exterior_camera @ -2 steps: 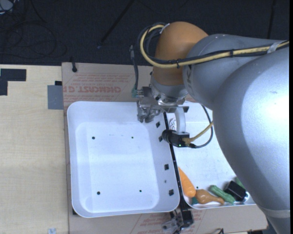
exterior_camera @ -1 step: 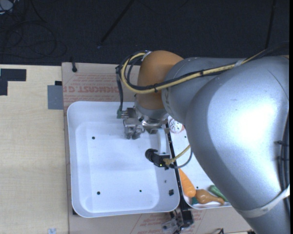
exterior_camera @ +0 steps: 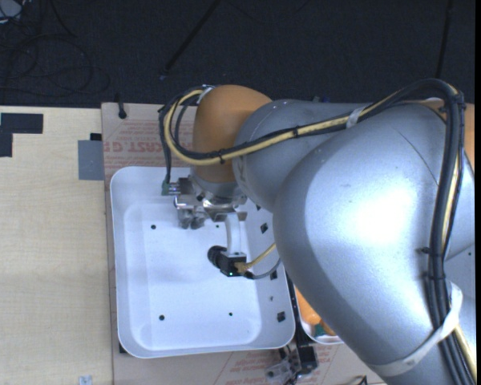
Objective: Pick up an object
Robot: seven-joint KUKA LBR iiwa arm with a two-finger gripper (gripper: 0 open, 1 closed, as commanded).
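One arm [exterior_camera: 369, 215] reaches in from the right and hangs its gripper [exterior_camera: 199, 215] over the upper middle of the left bin [exterior_camera: 144, 311]. The bin floor around the gripper looks bare apart from a few dark specks. Whether the gripper is open or closed cannot be told from this angle, and nothing can be seen in its grasp. Just below it a small dark part [exterior_camera: 222, 258] trails a cable back to the arm and looks like tooling rather than a loose item. The only likely target is an orange object [exterior_camera: 308, 310] peeking out under the arm, past the bin's right wall. It lies well apart from the gripper, down and to the right in the view. Its long axis is hidden, so any pick would probably first call for a move across that wall.
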